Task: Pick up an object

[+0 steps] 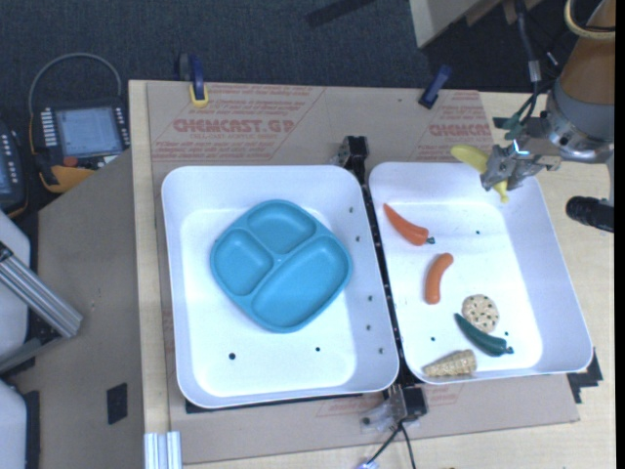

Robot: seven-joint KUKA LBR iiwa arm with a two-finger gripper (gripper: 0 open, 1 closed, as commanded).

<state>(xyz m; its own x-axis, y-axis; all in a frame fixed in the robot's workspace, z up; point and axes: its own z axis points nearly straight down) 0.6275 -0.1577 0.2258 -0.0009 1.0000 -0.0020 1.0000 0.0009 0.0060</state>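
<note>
My gripper [505, 171] hangs over the far right corner of the right bin [547, 262]. A yellow banana-like piece [470, 154] is between its fingers, sticking out to the left, with a yellow tip showing just below them. The gripper is shut on it. In the right bin lie a red-orange chili [407, 225], an orange sausage-shaped piece [437, 277], a speckled cookie [479, 311], a dark green pepper [481, 336] and a tan cone-shaped piece [450, 363].
The left bin [186, 262] holds a blue divided plate [281, 262]. A black clamp [353, 151] sits between the bins at the back. A handheld pendant with a screen [86, 130] lies off the bench at the far left.
</note>
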